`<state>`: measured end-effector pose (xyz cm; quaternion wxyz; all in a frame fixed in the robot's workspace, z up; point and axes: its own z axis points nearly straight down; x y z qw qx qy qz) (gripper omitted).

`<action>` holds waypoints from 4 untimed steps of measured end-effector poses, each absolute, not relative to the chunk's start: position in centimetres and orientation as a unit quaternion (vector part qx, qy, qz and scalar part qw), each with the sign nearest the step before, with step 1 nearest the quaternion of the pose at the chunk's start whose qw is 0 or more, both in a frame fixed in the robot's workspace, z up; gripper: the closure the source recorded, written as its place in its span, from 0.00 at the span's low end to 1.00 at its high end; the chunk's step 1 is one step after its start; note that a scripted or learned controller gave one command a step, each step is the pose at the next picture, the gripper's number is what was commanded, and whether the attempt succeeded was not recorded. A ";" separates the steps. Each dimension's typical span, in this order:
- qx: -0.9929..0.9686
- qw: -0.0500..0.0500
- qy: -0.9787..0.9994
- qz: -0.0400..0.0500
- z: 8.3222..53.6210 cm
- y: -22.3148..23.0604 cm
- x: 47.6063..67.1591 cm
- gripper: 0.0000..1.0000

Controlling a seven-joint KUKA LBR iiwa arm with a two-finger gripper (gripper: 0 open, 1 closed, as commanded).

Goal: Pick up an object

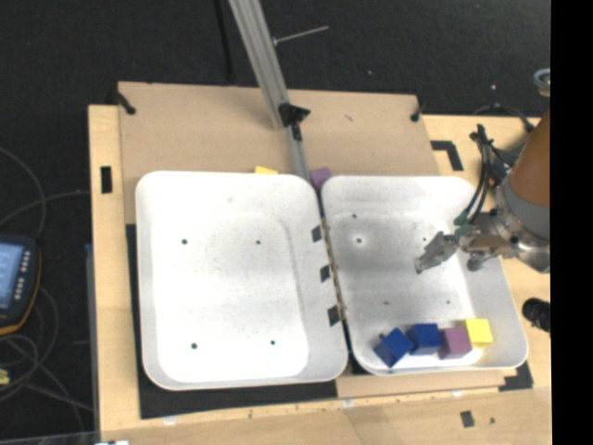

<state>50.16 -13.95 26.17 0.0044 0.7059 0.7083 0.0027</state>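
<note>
The claw (434, 256) hangs over the right bin (389, 202), its spread too blurred to tell, holding nothing visible. 4 blocks (2 blue (409, 342), 1 purple (455, 341), 1 yellow (479, 331)) sit along the near wall. Approach seems underway; next it must swing nearer and descend.

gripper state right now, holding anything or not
Two-finger gripper: above the right white bin, clear of the blocks; whether it is open or shut cannot be told.
</note>
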 end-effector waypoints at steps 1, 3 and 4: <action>0.706 -0.002 0.708 -0.002 10.1 -9.3 52.5 0.00; 0.710 0.004 0.705 0.003 10.9 -12.4 52.8 1.00; 0.711 0.004 0.703 0.003 10.8 -12.4 52.8 0.00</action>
